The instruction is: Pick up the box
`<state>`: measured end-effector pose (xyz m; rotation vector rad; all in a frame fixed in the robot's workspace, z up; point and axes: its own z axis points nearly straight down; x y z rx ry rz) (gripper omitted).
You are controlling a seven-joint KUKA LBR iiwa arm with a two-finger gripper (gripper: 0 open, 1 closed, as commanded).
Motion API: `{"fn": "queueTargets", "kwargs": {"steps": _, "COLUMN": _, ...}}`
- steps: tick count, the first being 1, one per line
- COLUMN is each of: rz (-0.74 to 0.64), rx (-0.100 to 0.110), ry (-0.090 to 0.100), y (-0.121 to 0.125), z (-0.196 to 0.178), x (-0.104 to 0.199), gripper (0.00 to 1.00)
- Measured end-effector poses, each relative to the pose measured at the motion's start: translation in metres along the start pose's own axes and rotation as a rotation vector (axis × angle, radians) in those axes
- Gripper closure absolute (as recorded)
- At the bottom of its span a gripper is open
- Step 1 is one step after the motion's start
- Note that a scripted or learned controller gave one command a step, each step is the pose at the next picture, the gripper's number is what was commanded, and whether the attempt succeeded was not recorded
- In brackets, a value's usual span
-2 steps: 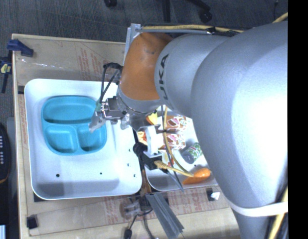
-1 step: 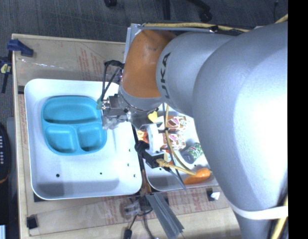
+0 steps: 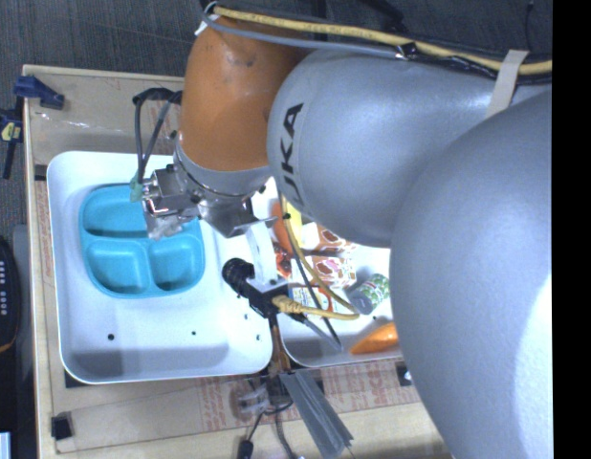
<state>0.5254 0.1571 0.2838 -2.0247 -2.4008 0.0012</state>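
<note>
Arm shell [image 3: 448, 161]: smooth grey casing, satin sheen with soft highlights.
Orange band [image 3: 224, 94]: glossy, lightly scuffed.
Left bin [image 3: 76, 342]: white plastic, smooth and slightly shiny.
Blue tray [image 3: 119, 251]: moulded plastic, smooth, faint gloss.
Bench top [image 3: 95, 103]: pale wood, matt.
Box [image 3: 329, 261]: printed packaging, glossy.
Cable [image 3: 372, 38]: yellow-and-black sheath, smooth.
Floor [image 3: 95, 17]: dark, rough, carpet-like weave.

Left bin [image 3: 133, 352] white, holding a bright blue divided tray [image 3: 133, 247]. Arm [image 3: 391, 151] matte grey with an orange band [image 3: 229, 84] and dark lettering; yellow cable [image 3: 372, 36] across it. Right bin: red-and-white printed box [image 3: 326, 261], green can [image 3: 370, 291], orange piece [image 3: 377, 338].
</note>
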Motion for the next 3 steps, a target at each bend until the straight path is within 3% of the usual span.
{"fn": "queueTargets", "kwargs": {"steps": 1, "rz": -0.183, "rx": 0.004, "ry": -0.002, "y": -0.031, "z": 0.066, "x": 0.059, "gripper": 1.00}}
{"fn": "queueTargets", "kwargs": {"steps": 2, "rz": -0.226, "rx": 0.004, "ry": 0.000, "y": -0.034, "z": 0.193, "x": 0.030, "gripper": 1.00}}
{"fn": "queueTargets", "kwargs": {"steps": 3, "rz": 0.036, "rx": 0.002, "ry": -0.001, "y": -0.056, "z": 0.149, "x": -0.030, "gripper": 1.00}}
